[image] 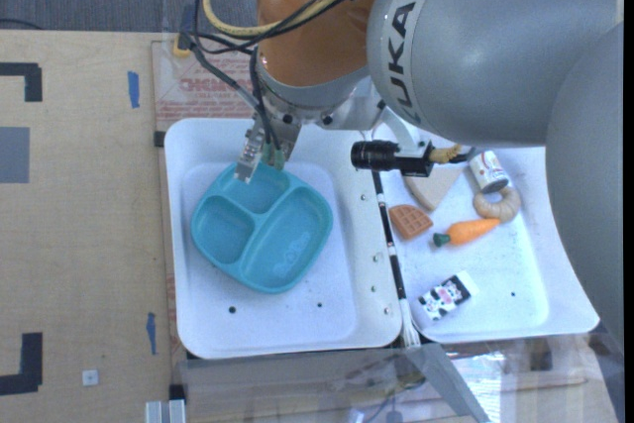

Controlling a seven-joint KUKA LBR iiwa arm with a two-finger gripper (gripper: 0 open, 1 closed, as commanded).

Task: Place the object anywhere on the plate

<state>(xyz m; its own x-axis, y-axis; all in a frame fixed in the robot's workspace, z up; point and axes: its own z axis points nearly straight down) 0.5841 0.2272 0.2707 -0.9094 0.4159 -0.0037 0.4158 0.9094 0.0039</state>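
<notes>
A: Closest to the lens is the grey arm (pixel 495 35), with its orange band (pixel 317 0) above the wrist, reaching in from the right and covering much of the upper view.

B: And the end effector (pixel 260 157)?

A: It hangs over the far edge of the blue plate (pixel 263 228), its tips right at the plate's upper rim. I cannot tell how its jaws stand, and I see nothing clearly held between them.

B: Where does the plate sit?

A: Flat in the left bin (pixel 198 312), a three-compartment plate, tilted diagonally in the view.

B: What about the loose things?

A: All in the right bin (pixel 555 312). A carrot (pixel 469 231) lies near the middle, just beside a tan ring-shaped piece (pixel 497 204). A small can (pixel 488 171) lies touching that ring on its far side. A waffle-patterned piece (pixel 409 221) rests near the divider between the bins, with a pale wedge (pixel 436 187) just beyond it. A black-and-white carton (pixel 445 296) lies apart, nearer the front.

B: Anything else?

A: Both bins rest on a light wooden surface (pixel 79 213) marked with black squares and bits of blue tape (pixel 133 89).
</notes>
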